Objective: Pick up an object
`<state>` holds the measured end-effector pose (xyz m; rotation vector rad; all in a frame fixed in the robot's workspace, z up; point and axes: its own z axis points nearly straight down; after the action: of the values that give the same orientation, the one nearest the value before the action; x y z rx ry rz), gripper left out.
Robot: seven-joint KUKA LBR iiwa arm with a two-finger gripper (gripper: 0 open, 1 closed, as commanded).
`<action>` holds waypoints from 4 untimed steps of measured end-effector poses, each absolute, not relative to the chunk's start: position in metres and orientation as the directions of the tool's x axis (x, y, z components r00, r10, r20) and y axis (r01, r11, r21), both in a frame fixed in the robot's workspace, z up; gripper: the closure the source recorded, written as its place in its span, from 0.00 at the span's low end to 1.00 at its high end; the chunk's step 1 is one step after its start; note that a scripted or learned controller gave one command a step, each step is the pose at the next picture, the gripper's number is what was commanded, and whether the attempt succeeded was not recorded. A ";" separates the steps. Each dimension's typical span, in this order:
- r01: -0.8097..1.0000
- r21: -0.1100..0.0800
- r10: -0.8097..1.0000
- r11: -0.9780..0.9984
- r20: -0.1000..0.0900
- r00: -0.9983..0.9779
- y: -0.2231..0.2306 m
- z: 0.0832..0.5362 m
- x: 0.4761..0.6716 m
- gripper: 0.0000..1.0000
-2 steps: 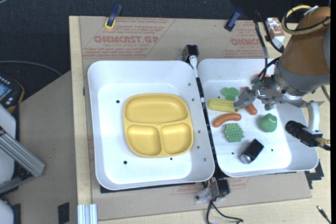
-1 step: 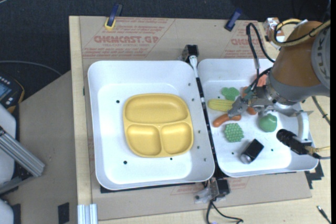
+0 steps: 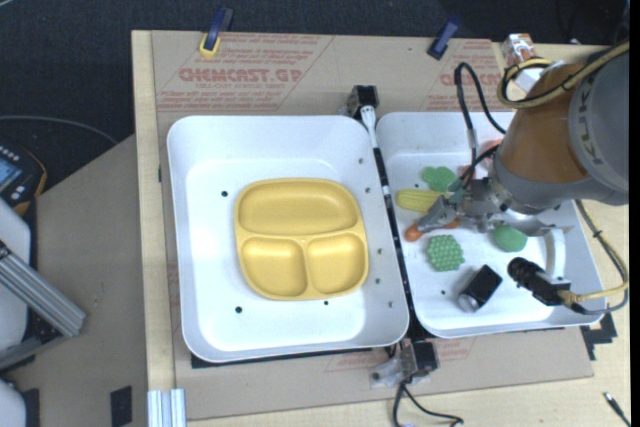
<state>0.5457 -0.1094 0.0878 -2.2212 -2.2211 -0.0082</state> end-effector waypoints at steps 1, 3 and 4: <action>1.000 0.007 1.000 -0.001 0.001 0.001 -0.110 0.099 0.546 1.00; 1.000 0.007 1.000 -0.001 -0.002 0.001 -0.117 0.193 0.542 1.00; 1.000 0.007 1.000 0.001 -0.002 -0.001 -0.117 0.227 0.543 1.00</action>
<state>0.5433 -0.1173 0.2273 -2.2247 -2.2268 -0.0052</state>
